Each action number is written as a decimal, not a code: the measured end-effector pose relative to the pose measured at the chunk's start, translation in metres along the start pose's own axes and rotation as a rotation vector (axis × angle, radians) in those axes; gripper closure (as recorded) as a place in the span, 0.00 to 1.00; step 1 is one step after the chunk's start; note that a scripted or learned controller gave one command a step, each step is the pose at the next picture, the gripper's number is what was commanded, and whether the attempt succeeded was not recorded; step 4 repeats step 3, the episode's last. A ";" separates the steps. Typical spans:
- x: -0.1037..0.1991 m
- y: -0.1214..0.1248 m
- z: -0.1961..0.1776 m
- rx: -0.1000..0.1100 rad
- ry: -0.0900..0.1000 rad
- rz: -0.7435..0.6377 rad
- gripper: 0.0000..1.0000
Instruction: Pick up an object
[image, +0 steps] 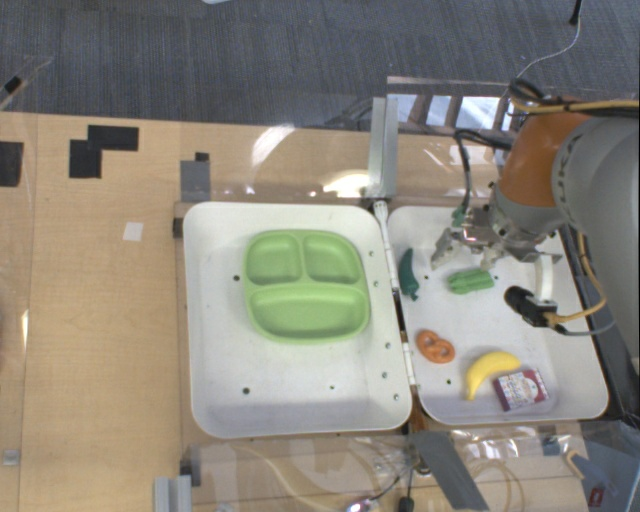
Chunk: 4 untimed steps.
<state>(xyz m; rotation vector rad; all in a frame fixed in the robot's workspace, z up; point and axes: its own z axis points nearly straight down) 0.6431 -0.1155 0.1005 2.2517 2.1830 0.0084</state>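
White plastic makes up both shallow bins: the left bin (215, 400) carries a green divided plate (305, 284) lying flat near its middle, and the right bin (590, 395) holds the loose objects. Reaching in from the right, the grey arm (590, 170) with its orange band (528, 150) hangs over the upper part of the right bin, and the gripper (466, 252) points down there with its fingers spread apart, nothing between them. Just below the fingertips lies a light green block-like object (470, 282), close to the gripper but not pinched by it. A dark green slender object (407, 274) lies along the bin's left wall, near the divider between the bins. Further toward the front sit an orange pretzel-shaped piece (434, 346), a yellow banana (490, 370), and a small maroon packet (520, 388) just beside the banana's end. A black cable (530, 305) loops beneath the wrist.
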 end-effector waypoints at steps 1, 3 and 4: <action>-0.058 -0.021 0.010 -0.005 -0.004 0.000 0.00; -0.018 -0.041 -0.119 0.001 -0.001 0.054 1.00; -0.018 -0.041 -0.119 0.001 -0.001 0.054 1.00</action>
